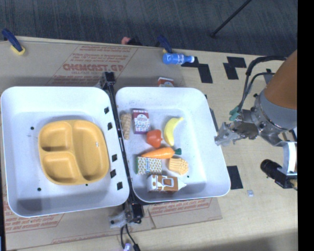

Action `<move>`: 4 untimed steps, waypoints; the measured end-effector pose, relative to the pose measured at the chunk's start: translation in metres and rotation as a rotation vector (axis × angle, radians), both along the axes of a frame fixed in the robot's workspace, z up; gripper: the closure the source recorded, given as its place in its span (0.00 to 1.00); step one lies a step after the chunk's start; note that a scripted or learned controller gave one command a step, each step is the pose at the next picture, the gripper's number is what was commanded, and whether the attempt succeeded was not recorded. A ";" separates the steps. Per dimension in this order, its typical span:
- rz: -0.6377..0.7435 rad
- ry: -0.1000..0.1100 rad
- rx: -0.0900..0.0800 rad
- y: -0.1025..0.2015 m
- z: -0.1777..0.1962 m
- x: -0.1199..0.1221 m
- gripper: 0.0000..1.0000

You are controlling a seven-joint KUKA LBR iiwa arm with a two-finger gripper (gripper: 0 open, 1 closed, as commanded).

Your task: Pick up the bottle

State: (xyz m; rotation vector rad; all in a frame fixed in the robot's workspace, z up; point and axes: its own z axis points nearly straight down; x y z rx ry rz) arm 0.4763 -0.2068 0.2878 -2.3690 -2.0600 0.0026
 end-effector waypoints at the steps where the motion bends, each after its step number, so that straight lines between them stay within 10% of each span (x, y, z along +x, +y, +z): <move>1: -0.242 0.002 0.001 0.001 -0.009 0.000 1.00; 3: -0.017 -0.001 -0.001 0.003 -0.031 0.000 1.00; 4: -0.118 -0.002 -0.002 0.000 -0.033 0.000 1.00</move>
